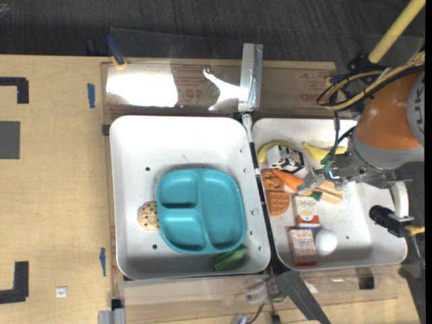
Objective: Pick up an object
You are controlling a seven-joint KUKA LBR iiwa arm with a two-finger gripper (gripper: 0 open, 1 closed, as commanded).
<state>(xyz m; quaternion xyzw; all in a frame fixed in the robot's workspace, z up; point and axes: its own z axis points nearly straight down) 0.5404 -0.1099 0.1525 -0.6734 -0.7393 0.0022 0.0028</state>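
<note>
While the arm (388,123) leans over the right bin (358,245), its jaws sit low among the toy food (297,181); their state cannot be told.

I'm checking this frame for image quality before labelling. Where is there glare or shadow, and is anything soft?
Camera view: strong glare on the clear panel behind the left bin; the teal tray casts a soft shadow on that bin's floor; items in the right bin look soft, and the claw is blurred.
</note>
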